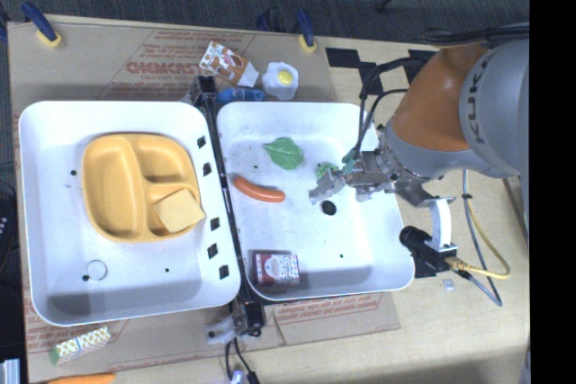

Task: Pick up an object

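The gripper (324, 187) hangs over the right part of the right bin (378, 270), reaching in from the right. Its finger opening cannot be determined from this view, and no object is visible between its tips.

Candidate objects in the right bin:
- sausage (259, 190), just left of the gripper
- green leaf (285, 153), far-left of the gripper
- small dark packet (275, 268), against the near wall
- small black item (328, 209), directly beside the gripper tip

The left bin (36, 193) holds a yellow divided tray (121, 184) with a yellow block (178, 209).

Current step, by judgement: approach, pick not yet secured. The next move calls for centring over one target, probably the sausage, then descending and closing.
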Controlling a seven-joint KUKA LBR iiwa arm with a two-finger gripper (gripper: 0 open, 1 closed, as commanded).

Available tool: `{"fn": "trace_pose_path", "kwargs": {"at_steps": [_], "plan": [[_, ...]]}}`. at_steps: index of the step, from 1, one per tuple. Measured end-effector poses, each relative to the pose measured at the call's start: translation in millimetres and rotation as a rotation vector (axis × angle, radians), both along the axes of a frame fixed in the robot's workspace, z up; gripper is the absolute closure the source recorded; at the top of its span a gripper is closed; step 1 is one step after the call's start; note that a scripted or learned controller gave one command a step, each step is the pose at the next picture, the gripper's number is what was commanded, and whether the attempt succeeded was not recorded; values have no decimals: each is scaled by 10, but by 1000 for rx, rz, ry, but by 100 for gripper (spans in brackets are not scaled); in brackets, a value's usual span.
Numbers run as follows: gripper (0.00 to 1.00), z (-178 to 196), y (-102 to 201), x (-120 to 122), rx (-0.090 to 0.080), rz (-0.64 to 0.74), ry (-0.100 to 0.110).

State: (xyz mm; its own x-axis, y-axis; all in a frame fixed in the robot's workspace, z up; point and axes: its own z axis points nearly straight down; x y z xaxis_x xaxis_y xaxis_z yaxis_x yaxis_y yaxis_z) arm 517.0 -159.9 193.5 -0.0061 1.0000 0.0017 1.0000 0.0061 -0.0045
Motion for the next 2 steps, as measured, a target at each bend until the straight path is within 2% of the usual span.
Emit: {"fn": "trace_pose_path", "kwargs": {"at_steps": [1,2], "plan": [[0,-1026,584,334,0,108,0],[0,-1019,631,637,-2,-115,-1]]}}
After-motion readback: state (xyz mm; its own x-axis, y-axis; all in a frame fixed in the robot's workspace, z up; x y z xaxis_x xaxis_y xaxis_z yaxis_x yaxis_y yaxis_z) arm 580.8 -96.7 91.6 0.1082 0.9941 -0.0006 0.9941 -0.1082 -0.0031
